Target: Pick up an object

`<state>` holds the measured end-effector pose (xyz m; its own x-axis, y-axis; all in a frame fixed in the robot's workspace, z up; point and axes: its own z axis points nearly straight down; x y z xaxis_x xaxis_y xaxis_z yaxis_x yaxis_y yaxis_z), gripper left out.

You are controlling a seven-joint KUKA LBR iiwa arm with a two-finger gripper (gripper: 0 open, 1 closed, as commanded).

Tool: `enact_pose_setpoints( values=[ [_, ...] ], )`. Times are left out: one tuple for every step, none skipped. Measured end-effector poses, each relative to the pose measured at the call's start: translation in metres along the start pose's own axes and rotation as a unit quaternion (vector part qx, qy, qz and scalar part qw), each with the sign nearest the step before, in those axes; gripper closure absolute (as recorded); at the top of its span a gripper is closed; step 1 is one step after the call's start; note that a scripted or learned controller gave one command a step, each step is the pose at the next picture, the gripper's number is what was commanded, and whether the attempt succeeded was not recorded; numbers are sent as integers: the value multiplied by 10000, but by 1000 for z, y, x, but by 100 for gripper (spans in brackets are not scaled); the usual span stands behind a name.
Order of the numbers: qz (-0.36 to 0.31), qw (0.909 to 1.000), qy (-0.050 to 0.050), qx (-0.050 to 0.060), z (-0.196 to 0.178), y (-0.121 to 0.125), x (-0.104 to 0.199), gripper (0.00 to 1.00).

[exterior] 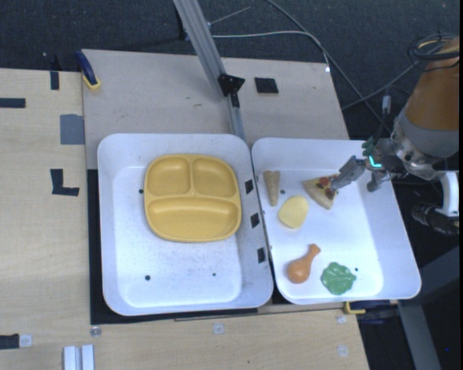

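The right bin point(386, 237) holds several toy foods: a pizza slice point(320, 192), a pale yellow piece point(293, 212), a tan cone point(272, 186), an orange drumstick point(302, 264) and a green leafy piece point(337, 277). My gripper point(359, 180) hangs over the bin's upper right part, reaching in from the right. It is open. Its left fingertip point(341, 182) is at the right edge of the pizza slice, and the other finger point(377, 179) stands well to the right. No object sits between the fingers.
In the left bin point(116, 230) lies a yellow divided plate point(192, 197). A slanted metal pole point(208, 45) rises behind the bins. Cables run along the dark floor at the top right.
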<state>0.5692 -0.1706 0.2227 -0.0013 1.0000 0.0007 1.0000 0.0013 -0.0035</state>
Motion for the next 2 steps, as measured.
enact_pose_setpoints(
  values=[
    [-1, 10000, -3, -10, -1, 1, 0, 0],
    [1, 10000, -5, 3, 43, 4, 4, 0]
  ],
)
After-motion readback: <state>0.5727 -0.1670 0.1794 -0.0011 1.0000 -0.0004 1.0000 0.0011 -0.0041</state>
